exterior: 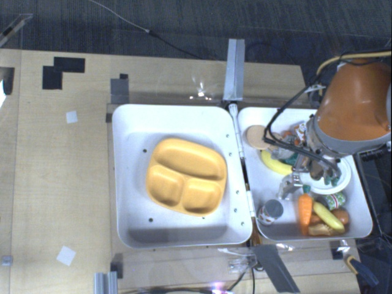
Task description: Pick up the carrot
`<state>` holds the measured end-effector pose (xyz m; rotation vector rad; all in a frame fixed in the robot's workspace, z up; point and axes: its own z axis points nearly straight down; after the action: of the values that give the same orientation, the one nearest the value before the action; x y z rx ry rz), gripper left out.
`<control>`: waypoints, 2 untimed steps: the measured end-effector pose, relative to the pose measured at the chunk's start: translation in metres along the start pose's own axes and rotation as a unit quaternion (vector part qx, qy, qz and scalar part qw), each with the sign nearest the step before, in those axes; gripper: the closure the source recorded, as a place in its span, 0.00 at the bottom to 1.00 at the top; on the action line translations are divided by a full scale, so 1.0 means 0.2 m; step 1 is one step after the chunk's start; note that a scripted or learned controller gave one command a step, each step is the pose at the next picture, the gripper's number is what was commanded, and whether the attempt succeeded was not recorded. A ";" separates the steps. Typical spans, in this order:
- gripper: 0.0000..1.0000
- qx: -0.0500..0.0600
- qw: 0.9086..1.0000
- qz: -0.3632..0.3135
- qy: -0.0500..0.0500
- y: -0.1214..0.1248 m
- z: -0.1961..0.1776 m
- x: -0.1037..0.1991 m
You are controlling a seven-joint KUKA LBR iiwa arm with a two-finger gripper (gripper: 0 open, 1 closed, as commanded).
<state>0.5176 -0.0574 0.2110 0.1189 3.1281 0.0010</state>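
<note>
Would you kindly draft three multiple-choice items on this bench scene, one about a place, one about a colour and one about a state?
1. Where does the carrot lie?
A. in the right bin
B. in the left bin
C. on the bare bench

2. What colour is the divided tray in the left bin?
A. blue
B. yellow
C. black

3. How does the end effector stand to the carrot?
A. it has raised the carrot over the left bin
B. it is over the right bin, with the carrot lying beside it
C. it is parked over the bench, clear of both bins

Key: 1 A, the carrot rests near the right bin's front wall. 2 B, the tray is plainly yellow. 3 B, the carrot lies on the bin floor.
</note>
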 end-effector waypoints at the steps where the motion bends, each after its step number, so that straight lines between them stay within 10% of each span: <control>1: 0.00 0.002 0.999 -0.047 -0.022 -0.11 0.39 0.04; 2: 0.00 0.001 0.998 -0.057 -0.022 -0.12 0.39 0.03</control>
<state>0.5101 -0.0799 0.1321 -0.0599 3.0852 -0.0071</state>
